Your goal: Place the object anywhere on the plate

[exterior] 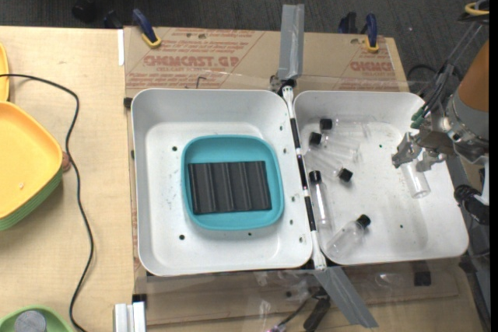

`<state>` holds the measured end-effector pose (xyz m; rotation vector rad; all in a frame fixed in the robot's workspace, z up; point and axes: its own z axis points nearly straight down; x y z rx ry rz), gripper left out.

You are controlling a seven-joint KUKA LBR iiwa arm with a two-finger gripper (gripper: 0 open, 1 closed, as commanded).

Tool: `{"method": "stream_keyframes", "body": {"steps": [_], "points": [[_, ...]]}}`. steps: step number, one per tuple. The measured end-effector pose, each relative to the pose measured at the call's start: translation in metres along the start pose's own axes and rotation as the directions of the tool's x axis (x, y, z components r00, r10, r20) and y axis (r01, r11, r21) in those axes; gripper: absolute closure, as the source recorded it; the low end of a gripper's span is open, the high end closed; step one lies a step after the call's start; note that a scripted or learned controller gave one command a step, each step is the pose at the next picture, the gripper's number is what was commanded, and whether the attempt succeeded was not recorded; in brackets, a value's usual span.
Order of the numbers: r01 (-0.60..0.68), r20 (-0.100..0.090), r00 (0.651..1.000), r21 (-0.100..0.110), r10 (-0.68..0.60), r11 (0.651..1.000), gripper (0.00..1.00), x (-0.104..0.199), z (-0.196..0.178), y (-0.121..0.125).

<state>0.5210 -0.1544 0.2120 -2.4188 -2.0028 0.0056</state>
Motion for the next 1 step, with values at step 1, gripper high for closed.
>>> {"method": "stream_keyframes", "body": {"steps": [1], "points": [[0.000,0.000,1.000,0.000,0.000,1.000,0.00,0.0000,-0.0001,0.0000]]}}
